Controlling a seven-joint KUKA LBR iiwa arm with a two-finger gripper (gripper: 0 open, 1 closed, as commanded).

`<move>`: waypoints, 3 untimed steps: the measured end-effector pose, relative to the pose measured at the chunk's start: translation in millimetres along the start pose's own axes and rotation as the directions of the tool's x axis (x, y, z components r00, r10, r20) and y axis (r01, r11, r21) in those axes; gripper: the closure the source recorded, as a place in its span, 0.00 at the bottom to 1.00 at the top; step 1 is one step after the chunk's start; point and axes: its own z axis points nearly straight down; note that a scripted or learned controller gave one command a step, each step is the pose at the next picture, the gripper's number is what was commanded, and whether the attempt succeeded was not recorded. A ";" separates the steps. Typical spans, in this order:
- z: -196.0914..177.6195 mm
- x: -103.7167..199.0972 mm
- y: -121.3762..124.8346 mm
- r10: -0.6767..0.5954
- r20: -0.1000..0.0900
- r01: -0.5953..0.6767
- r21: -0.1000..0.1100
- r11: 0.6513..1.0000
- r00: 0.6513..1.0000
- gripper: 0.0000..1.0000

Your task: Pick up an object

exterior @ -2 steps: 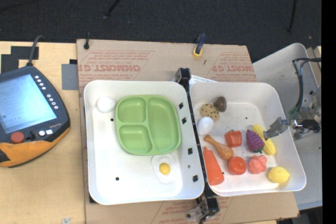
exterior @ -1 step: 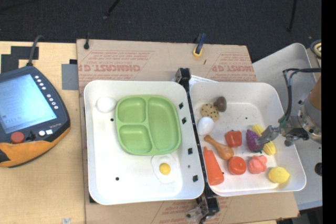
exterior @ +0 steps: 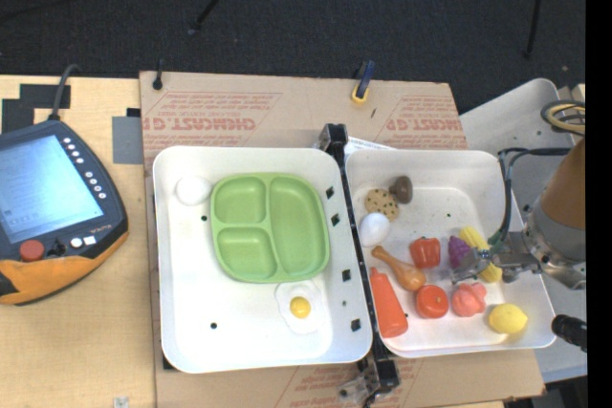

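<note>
The right bin [exterior: 483,165] holds several toy foods: a cookie [exterior: 381,202], a brown piece [exterior: 402,189], a white egg [exterior: 374,228], a drumstick [exterior: 399,268], a red pepper [exterior: 426,252], a purple piece [exterior: 460,250], a yellow piece [exterior: 473,237], a tomato [exterior: 432,301], a pink fruit [exterior: 468,299], a lemon [exterior: 507,319] and an orange carrot [exterior: 387,303]. My gripper [exterior: 480,263] is low in this bin's right half, among the purple, yellow and pink pieces. Its grey body hides part of the yellow piece.
The left bin [exterior: 182,301] carries a green divided plate [exterior: 270,227], a white ball [exterior: 191,191] and a fried egg [exterior: 300,306]. A teach pendant [exterior: 53,201] lies at the far left. A black divider clamp [exterior: 335,140] sits between the bins. A yellow clip [exterior: 361,91] is on the cardboard behind them.
</note>
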 end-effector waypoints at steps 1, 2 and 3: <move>54.4 1.5 1.6 0.000 0.003 0.000 -0.007 1.000 1.000 0.00; 45.0 -0.5 2.0 0.004 0.000 -0.004 -0.004 1.000 1.000 1.00; -13.9 -5.5 4.1 0.003 0.005 -0.003 -0.011 1.000 1.000 1.00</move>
